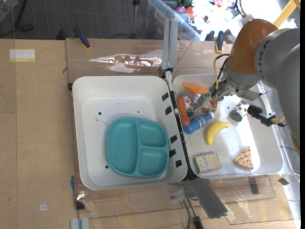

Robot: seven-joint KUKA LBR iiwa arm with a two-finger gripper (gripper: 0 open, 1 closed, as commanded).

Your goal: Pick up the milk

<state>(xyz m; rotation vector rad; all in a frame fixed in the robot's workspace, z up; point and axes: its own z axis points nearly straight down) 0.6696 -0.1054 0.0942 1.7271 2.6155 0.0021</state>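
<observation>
From my remote station I see the grey arm with the orange band (250,44) reaching in from the upper right of the frame. Its two-finger gripper (211,97) is low over the upper left part of the right shallow white bin (271,151). The tips are inside a small cluster of objects there, and I cannot tell if the jaws are wide or narrow, or if they hold anything.

Just under the gripper lies a small carton with a red and white print (194,102), which I take for the milk, but it is too blurred to be sure. It is touching the gripper tips, or very near to them. Above it lies an orange carrot-shaped toy (196,88). At the left wall of this bin stands a long orange-red sausage-shaped piece (182,109), and under the carton lies a blue bottle-shaped object (197,123). A yellow plastic banana (214,130) lies in the middle of the bin, a small dark round object (236,114) is to its upper right, a printed flat packet (208,162) is at the lower left, and a triangular pizza slice toy (244,158) at the lower right.

The left shallow white bin (90,99) holds a teal divided plate with three compartments (137,147), lying flat in its lower centre.
</observation>
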